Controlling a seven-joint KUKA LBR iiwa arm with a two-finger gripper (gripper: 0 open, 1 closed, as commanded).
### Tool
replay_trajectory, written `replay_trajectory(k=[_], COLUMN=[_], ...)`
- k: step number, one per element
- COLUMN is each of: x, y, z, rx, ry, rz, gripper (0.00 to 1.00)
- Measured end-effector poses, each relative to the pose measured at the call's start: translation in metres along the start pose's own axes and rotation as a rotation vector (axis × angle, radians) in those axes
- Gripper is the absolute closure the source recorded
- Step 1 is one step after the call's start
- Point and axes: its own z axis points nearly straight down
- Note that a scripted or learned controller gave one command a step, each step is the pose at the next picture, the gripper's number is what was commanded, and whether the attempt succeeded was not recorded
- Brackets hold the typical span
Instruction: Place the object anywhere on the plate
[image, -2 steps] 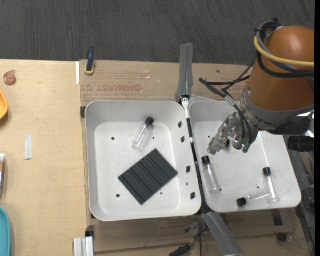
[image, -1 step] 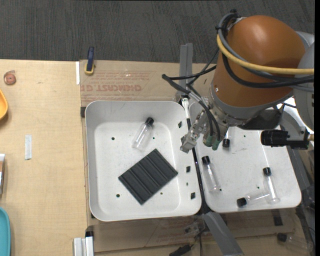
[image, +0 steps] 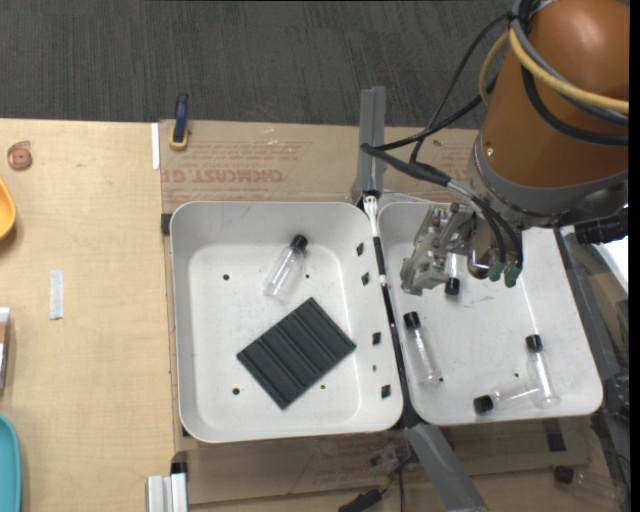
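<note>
The gripper (image: 432, 268) is seen low in the right bin (image: 560, 300), near its upper left corner; whether anything is gripped cannot be told. Just below it a clear vial (image: 421, 350) lies on the bin floor, apart from it. Two more vials (image: 520, 385) lie further down to the right. Well to the left, the dark ribbed plate (image: 296, 352) sits in the left bin (image: 200, 300), another vial (image: 284, 270) above it.

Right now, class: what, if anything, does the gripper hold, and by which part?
It cannot be told: the gripper hangs over the right bin, its tip unclear; the vials lie apart.
</note>
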Motion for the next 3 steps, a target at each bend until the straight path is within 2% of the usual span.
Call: replay_trajectory(k=[1, 2, 3], x=[0.013, -0.032, -0.002], y=[0.058, 0.022, 0.096], z=[0.003, -0.047, -0.009], rx=[0.000, -0.001, -0.002], ry=[0.002, -0.001, 0.003], rz=[-0.151, -0.491, -0.785], gripper=[1.00, 1.00, 1.00])
